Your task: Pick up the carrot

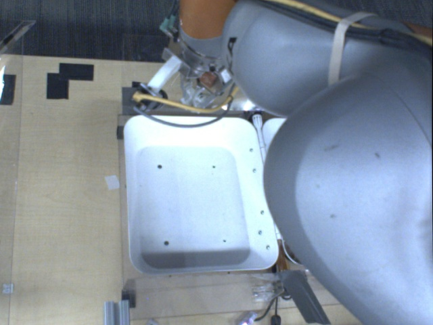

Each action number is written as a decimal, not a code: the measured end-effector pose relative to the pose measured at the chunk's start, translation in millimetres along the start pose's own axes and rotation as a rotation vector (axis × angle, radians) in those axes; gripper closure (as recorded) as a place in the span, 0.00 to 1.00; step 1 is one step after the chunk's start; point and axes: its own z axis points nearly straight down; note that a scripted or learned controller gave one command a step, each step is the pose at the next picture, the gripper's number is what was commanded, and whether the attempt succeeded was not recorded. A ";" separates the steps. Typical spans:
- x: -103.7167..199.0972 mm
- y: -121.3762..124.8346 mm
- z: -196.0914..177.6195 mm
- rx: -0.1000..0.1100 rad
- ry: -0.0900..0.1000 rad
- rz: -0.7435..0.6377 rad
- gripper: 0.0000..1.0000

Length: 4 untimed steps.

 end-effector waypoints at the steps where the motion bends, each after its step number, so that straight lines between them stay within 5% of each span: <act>1: 0.0 0.2 -0.4 0.000 0.000 0.001 0.00; 2: -6.9 -6.9 49.2 0.000 0.002 0.423 0.00; 3: -53.2 40.1 83.7 -0.001 -0.003 0.187 0.00; 4: -67.4 54.1 34.5 -0.002 -0.001 -0.102 0.00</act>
